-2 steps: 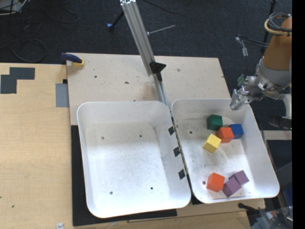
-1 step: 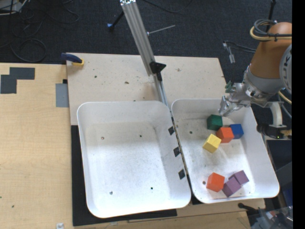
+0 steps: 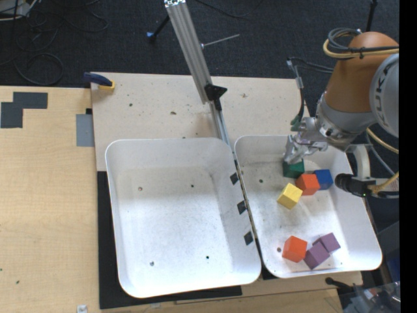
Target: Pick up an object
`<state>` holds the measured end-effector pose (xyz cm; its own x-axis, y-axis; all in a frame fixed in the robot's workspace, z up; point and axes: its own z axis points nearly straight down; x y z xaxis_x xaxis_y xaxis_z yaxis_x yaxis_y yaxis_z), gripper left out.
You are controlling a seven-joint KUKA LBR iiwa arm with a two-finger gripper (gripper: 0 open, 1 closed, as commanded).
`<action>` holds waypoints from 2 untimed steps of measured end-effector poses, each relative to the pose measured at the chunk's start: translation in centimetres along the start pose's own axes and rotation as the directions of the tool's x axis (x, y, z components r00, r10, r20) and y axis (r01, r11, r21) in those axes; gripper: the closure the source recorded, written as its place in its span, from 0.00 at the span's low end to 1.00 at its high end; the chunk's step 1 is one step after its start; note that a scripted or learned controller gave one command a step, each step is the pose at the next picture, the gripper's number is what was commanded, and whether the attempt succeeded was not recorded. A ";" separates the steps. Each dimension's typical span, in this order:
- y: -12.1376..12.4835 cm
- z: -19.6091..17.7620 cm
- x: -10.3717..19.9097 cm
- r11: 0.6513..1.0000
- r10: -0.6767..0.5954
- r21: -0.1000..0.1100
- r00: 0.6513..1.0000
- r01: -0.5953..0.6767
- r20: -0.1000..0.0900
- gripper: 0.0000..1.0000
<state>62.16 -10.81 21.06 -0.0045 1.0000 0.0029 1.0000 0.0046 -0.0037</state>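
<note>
where the gripper (image 3: 296, 156) dips into the right bin (image 3: 365, 256), a green block (image 3: 294, 169) sits directly under it. whether it grips, i cannot tell.

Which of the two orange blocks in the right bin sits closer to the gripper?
The upper orange block, wedged beside the blue block and just below the gripper. The other orange block lies near the bin's front edge beside the purple blocks.

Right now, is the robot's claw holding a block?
Cannot tell. The gripper sits right over the green block in the right bin, hiding where they meet.
</note>
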 end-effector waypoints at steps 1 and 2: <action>-2.3 -1.2 4.1 1.000 0.001 0.001 1.000 -0.001 0.000 1.00; -4.5 -2.2 8.3 1.000 0.001 0.001 1.000 -0.001 0.000 1.00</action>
<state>57.59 -2.50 23.32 -0.0037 1.0000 0.0027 1.0000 0.0038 -0.0046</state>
